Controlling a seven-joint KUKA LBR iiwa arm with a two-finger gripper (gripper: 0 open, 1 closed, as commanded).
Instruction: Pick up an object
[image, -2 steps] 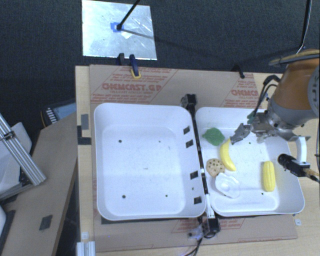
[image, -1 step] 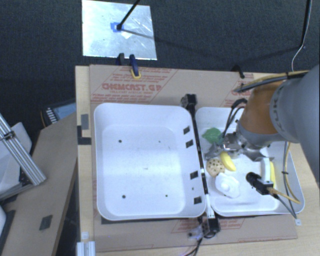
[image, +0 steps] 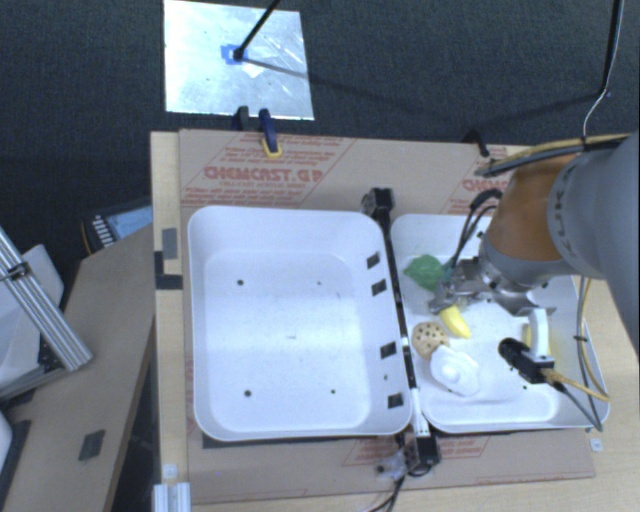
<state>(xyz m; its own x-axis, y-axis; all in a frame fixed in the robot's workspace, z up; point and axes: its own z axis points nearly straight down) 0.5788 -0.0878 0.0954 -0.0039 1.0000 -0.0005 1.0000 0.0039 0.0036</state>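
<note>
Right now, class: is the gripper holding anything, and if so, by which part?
It cannot be told. The gripper is low in the right bin, right above the yellow object, beside the green object; no grasp is visible.

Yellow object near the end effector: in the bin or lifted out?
In the bin. The yellow object lies on the right bin's floor, beside the end effector.

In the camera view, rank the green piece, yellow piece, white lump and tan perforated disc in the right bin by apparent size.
1. White lump
2. Green piece
3. Tan perforated disc and yellow piece: these look about alike; the gripper hides part of the yellow one, so I won't rank them.
</note>
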